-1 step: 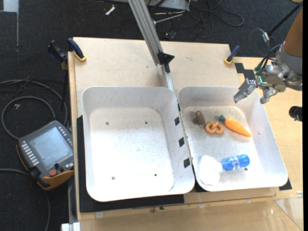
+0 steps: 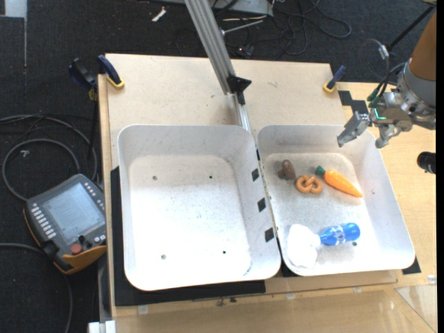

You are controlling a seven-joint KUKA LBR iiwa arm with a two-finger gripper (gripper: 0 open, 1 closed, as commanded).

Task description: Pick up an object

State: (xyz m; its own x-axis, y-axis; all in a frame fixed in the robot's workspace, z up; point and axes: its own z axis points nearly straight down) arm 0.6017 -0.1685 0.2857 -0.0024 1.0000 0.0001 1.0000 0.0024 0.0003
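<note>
- The task names no single thing; four candidates lie in the right bin (image 2: pixel 386 186), all below the claw (image 2: pixel 368 134) in the picture and apart from it.
- The toy carrot (image 2: pixel 340 182), orange with a green top, lies nearest, just below and a little left of the claw, tilted with its green end up-left.
- The small orange pretzel-shaped piece (image 2: pixel 309 184) sits just left of the carrot, further left of the claw.
- The brown lump (image 2: pixel 286 170) lies next to the pretzel piece on its upper left, further still from the claw.
- The blue bottle (image 2: pixel 339 234) lies on its side well below the claw, near the bin's front edge, its end touching or overlapping the white crumpled piece (image 2: pixel 302 245) on its left.
- The claw hangs over the upper right corner of the right bin, its two fingers spread apart, with nothing between them.
- The grey arm (image 2: pixel 418 82) with its orange band comes in from the claw's right.
- The left bin (image 2: pixel 128 186) sits far to the claw's left, touching the right bin along its side.
- Both bins rest on the pale wooden table (image 2: pixel 173 89).
- A metal pole (image 2: pixel 211 37) rises slantwise up-left of the claw.
- A handheld control pad (image 2: pixel 66 217) lies on the dark floor, far left.
</note>
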